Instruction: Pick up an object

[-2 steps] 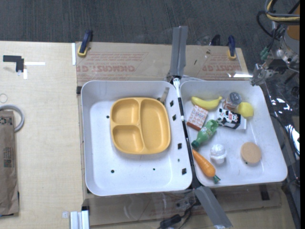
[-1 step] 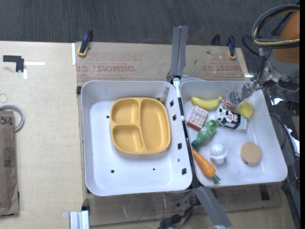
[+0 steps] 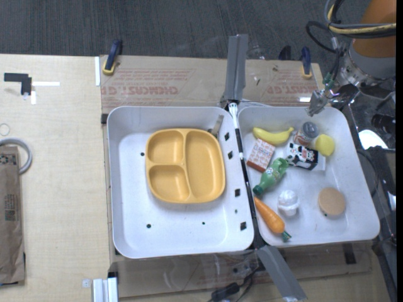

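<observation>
At the upper right of the frame, the end effector (image 3: 317,101) hangs over the right bin's (image 3: 359,187) far rim, its grip state unreadable. Candidate objects crowd below it: banana (image 3: 272,134), lemon (image 3: 324,145), carrot (image 3: 271,216), within reach.

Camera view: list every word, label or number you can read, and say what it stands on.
Red print on the cardboard sheet behind the bins: upside down and blurred, not readable.
Small orange box: print too small to read.
Brown paper bag: dark marks, too blurred to read.
</observation>
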